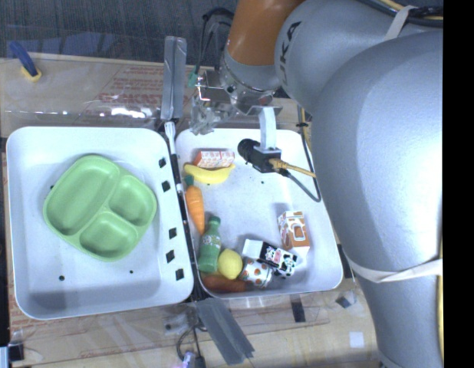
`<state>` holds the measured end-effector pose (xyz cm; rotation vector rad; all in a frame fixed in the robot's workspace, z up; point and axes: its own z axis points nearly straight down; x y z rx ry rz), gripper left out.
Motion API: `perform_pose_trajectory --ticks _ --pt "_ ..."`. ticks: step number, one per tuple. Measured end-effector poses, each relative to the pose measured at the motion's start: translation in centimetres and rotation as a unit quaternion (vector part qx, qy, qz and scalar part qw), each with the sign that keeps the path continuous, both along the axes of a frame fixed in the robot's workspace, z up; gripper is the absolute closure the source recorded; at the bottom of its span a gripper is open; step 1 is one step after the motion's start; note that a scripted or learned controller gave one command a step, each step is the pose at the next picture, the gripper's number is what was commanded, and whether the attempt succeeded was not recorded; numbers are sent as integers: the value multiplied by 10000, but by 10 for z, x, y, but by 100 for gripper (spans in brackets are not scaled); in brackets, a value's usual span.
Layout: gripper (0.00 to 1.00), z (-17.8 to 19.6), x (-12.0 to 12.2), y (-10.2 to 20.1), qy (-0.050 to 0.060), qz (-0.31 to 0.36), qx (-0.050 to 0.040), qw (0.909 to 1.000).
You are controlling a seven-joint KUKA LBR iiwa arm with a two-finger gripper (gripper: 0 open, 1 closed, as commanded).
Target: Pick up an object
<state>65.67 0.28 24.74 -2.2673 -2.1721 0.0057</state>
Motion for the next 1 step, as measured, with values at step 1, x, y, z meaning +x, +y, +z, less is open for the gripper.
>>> perform_pose_trajectory --ticks 1 --pt "0 0 0 0 3 5 1 10000"
